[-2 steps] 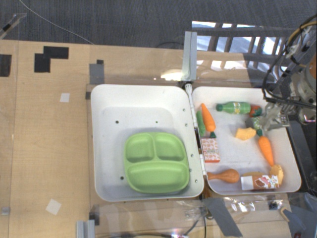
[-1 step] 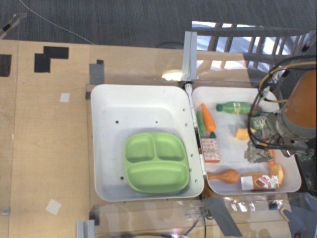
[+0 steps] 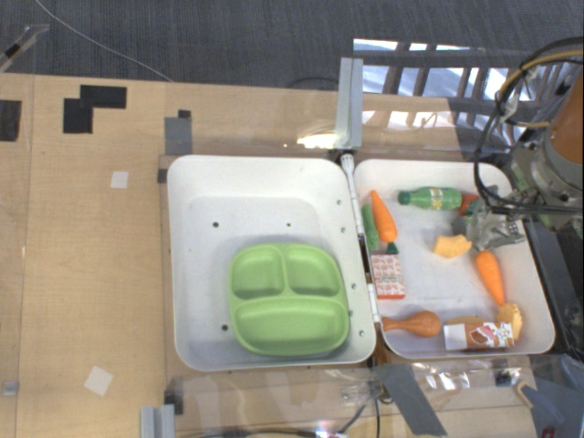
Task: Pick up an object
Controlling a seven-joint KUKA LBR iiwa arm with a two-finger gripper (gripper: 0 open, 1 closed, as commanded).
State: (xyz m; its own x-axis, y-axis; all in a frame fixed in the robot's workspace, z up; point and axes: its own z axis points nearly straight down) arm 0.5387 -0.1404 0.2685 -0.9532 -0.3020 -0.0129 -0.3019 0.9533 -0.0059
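The hand (image 3: 494, 229) is seen low in the right bin (image 3: 546, 336), its grip state indiscernible, just beside a yellow cheese wedge (image 3: 452, 245) and above 1 carrot (image 3: 491, 276).

Both white bins (image 3: 265, 185) seen as smooth matt plastic. Green divided plate (image 3: 288, 299): plastic, slight sheen. Bench (image 3: 82, 272): light wood-grain finish, matt. Green bottle (image 3: 431, 198) and carrots (image 3: 490, 276) rendered in glossy plastic. Small carton (image 3: 388, 276) at right bin's left edge: printed card. Floor (image 3: 228, 16): dark ribbed carpet.
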